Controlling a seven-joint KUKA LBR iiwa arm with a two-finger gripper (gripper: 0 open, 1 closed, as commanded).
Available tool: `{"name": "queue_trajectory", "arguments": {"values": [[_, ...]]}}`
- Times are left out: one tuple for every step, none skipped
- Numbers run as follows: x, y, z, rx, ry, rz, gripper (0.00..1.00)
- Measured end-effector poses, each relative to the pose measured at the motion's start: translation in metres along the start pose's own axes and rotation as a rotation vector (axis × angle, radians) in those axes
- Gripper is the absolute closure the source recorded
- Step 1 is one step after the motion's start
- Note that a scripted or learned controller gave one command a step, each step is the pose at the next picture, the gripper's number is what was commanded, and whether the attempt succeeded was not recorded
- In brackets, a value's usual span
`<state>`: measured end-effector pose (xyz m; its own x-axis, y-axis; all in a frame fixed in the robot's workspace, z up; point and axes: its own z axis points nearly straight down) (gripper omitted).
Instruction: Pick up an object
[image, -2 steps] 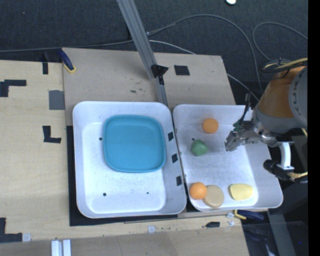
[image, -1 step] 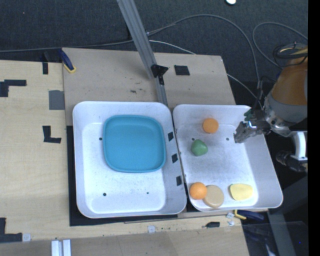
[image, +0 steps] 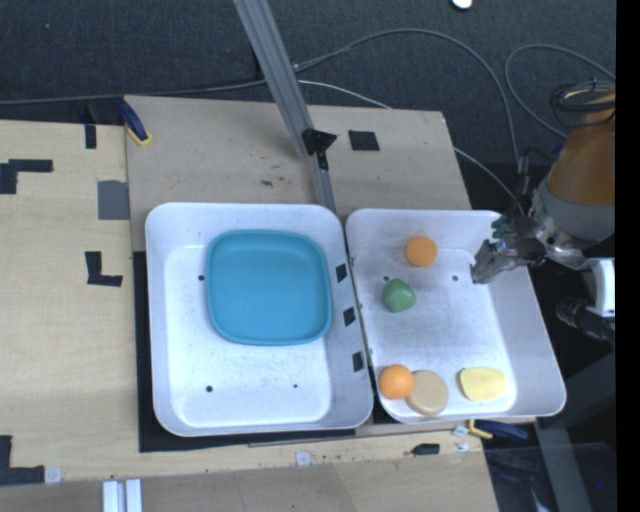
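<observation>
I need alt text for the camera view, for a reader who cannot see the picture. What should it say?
A grey robot arm's tool hovers at the right edge of the right white bin, which holds two orange balls, a green object, a beige disc and a yellow piece. The left white bin holds a blue square plate.

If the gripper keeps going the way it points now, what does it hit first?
Probably bare floor of the right bin, short of the green object. The gripper points down and leftward; depth is unclear.
</observation>
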<state>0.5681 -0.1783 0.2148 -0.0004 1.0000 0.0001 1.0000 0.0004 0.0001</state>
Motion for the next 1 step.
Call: {"name": "queue_trajectory", "arguments": {"values": [[0.0532, -0.009, 0.006, 0.001, 0.001, -0.004, 1.0]]}}
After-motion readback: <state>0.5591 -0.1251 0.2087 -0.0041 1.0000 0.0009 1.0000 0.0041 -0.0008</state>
